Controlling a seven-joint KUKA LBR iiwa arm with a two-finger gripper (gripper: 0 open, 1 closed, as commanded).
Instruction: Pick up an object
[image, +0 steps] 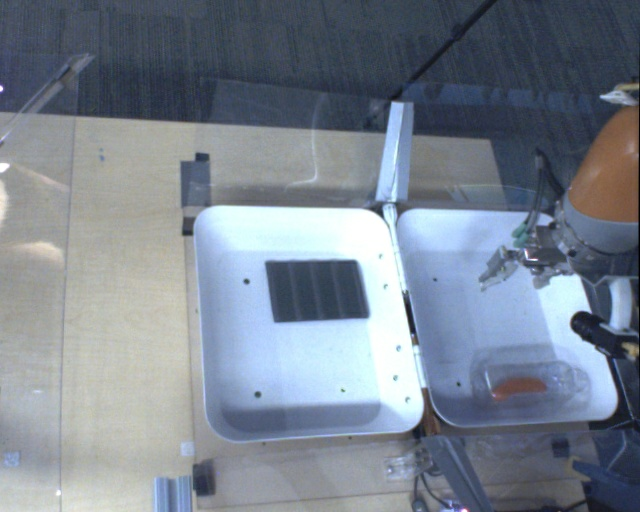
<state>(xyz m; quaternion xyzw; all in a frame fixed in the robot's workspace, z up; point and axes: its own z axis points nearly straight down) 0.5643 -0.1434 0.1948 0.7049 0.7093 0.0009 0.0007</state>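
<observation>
A clear plastic bottle with an orange piece inside lies on its side near the front edge of the right bin. A dark grey ribbed rectangular pad lies flat in the left bin, toward its back. My gripper hangs over the back half of the right bin, behind the bottle and well apart from it. Its fingers are spread open with nothing between them. The orange band of the arm rises at the right edge.
The two white bins sit side by side on a wooden bench. A metal post stands behind the seam between them. A black part of the arm overhangs the right bin's right wall.
</observation>
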